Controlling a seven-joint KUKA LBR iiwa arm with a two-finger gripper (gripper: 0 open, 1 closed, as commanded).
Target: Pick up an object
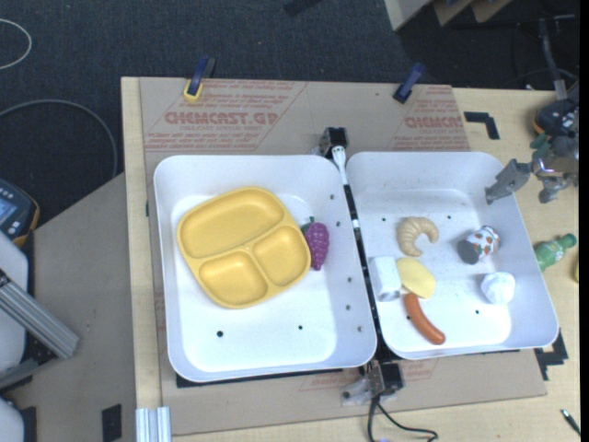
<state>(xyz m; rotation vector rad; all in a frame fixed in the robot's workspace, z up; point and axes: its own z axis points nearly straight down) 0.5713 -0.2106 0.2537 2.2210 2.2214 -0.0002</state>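
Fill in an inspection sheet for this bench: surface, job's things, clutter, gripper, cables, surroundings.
Surface: brown cardboard sheet bearing two shallow white bins, left bin and right bin.
Job's things: yellow three-compartment plastic tray with purple toy grapes beside it in the left bin; tan croissant, yellow wedge, orange sausage, two small white pieces in the right bin.
Clutter: green toy outside the bins.
Gripper: grey two-finger gripper above the right bin's far corner.
Cables: black cable at the near edge.
Surroundings: dark carpet.
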